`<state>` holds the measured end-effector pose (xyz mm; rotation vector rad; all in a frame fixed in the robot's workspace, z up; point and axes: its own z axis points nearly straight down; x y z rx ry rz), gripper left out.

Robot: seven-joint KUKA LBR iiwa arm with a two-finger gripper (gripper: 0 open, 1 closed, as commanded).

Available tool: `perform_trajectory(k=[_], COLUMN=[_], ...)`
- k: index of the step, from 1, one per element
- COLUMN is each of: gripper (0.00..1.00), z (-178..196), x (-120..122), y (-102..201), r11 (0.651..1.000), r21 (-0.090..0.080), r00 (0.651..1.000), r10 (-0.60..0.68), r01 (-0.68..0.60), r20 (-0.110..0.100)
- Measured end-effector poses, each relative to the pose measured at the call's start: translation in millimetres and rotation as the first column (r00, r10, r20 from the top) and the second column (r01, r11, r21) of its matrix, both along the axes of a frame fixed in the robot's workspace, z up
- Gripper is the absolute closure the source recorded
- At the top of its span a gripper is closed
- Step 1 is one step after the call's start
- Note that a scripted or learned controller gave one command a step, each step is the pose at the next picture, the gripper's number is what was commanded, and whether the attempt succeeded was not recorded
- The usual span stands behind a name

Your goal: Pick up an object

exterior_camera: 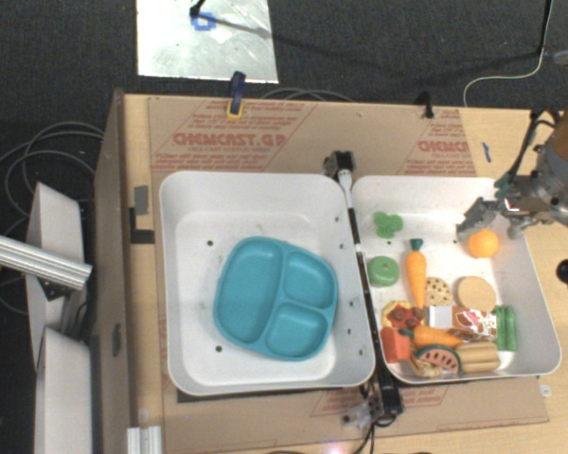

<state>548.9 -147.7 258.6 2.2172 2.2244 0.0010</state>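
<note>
My gripper hangs over the far right part of the right bin, reaching in from the right edge. Its two dark fingers stand apart, open, with nothing between them. An orange ball lies just in front of and below the fingertips, close to them. Further toy food fills the bin: a carrot, a green leafy piece, a green round piece, a tan bun, a cookie, a green cucumber and a watermelon slice.
The left bin holds a blue divided plate. A black clip sits where the two bins meet at the back. Cardboard lies under both bins. Cables trail on the dark floor to the left.
</note>
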Motion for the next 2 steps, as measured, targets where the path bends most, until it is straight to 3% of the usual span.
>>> perform_trajectory(k=[1, 2], gripper=[0.00, 0.00], z=[-110, -155], x=[22, 20], y=[43, 29], r11=[1.000, 1.000], r21=[0.003, 0.001], r00=[1.000, 1.000], r10=[0.005, -0.003], r01=[-0.005, 0.003], r20=[-0.007, -0.005])
